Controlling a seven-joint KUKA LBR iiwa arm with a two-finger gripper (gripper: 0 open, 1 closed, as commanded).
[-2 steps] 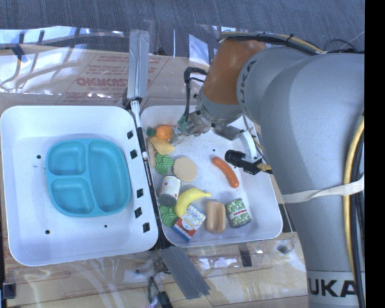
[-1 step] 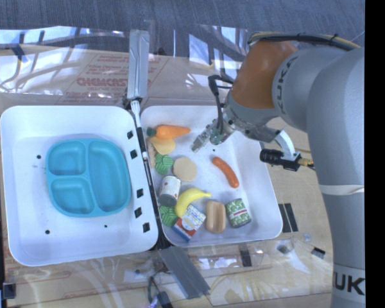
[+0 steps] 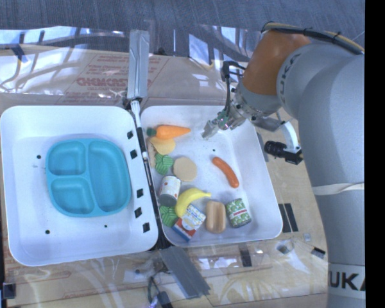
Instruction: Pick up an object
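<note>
Pincer: poised over the right shallow white plastic bin, far end; finger spread cannot be told, nothing seen held. Orange plastic carrot: just left of pincer. Orange-red toy sausage: below pincer, apart.

**Toy food in the right bin**

A carrot lies flat at the right bin's back left corner. A sausage lies diagonally mid-bin. Along the front edge sit a banana, bread roll and green-labelled can.
</note>
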